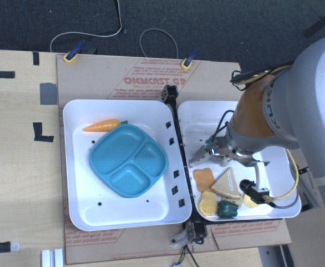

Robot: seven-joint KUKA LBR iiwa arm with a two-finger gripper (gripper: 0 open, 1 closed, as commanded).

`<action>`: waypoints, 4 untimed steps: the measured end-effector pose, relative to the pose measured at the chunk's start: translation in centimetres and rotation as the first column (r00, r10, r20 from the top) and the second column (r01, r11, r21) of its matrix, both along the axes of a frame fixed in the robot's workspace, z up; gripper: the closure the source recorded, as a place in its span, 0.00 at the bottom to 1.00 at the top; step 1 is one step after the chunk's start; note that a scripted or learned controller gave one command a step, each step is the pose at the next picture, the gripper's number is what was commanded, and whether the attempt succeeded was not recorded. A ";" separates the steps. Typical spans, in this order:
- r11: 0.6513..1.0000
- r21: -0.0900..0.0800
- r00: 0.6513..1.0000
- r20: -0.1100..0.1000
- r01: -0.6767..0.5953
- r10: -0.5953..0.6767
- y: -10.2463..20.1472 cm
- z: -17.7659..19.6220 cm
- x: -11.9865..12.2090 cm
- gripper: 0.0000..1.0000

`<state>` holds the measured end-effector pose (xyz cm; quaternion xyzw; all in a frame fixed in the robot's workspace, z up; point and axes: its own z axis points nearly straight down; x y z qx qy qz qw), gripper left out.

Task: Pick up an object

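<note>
Fingers (198,157): can't tell apart or together from here, nothing visibly between them. They sit low in the right bin (207,111), just above the toast slice (203,178) and sandwich wedge (227,183). I'd centre over one piece before closing, clear of the divider.

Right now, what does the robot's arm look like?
The arm is fat, round and grey, with an orange band above the wrist. Its pincer is grey metal. A yellow cable and a black cable loop beside it.
</note>
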<state>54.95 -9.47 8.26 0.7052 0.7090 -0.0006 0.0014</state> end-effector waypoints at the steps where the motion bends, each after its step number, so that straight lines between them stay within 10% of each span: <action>1: 1.000 0.000 1.000 0.006 0.007 -0.007 -0.9 0.4 -6.6 0.00; 2: 1.000 -0.001 1.000 0.005 0.007 -0.007 -1.0 1.4 -6.4 1.00; 3: 1.000 -0.002 1.000 0.011 0.001 -0.001 -3.0 7.0 6.6 1.00; 4: 1.000 0.002 1.000 -0.003 0.004 -0.004 -3.0 6.6 5.9 0.00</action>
